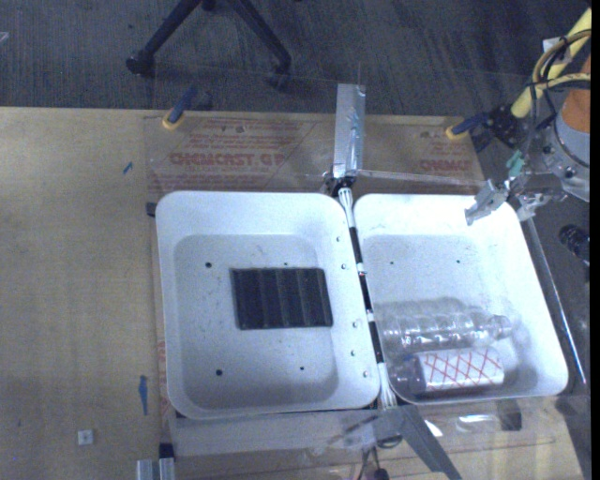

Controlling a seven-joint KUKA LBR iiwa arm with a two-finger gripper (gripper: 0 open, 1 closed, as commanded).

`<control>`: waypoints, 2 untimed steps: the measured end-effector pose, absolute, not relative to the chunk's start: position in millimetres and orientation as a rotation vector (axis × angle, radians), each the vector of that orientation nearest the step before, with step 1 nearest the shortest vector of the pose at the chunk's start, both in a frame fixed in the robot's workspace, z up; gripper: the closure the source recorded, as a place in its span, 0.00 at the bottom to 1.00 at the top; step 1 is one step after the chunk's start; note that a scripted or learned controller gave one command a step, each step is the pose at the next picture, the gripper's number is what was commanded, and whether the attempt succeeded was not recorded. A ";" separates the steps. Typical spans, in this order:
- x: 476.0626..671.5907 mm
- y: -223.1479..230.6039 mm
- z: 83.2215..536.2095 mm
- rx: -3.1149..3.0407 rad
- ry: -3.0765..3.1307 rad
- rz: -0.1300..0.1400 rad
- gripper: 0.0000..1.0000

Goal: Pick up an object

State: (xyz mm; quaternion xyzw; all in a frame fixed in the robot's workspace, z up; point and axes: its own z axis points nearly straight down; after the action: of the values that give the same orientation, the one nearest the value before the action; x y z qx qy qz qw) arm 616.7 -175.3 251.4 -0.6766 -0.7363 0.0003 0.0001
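Note:
A dark ribbed rectangular slab [281, 298] lies flat in the middle of the left bin [184, 217]. In the right bin [422, 214], a clear plastic bottle [448, 325] lies on its side near the front. A white package with a red grid pattern [459, 368] rests just in front of the bottle, touching it. My gripper [487, 201] hangs over the right bin's far right corner, well away from all three objects, and nothing is visibly held in it. The arm comes in from the upper right with yellow cables [553, 66] on it.
A metal bracket [349, 131] stands upright behind the seam between the bins. Clamps [183, 106] sit at the back corners of the bench board. Dark tripod legs [216, 28] stand on the floor beyond the bench.

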 end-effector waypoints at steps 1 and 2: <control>557.4 -189.7 171.5 -2.232 -2.212 0.000 0.00; 594.0 -198.7 185.5 -1.946 -2.474 -0.002 0.00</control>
State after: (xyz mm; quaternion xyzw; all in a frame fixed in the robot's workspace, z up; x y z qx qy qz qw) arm 594.0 -198.7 185.5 -0.6183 -0.7859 -0.0007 -0.0030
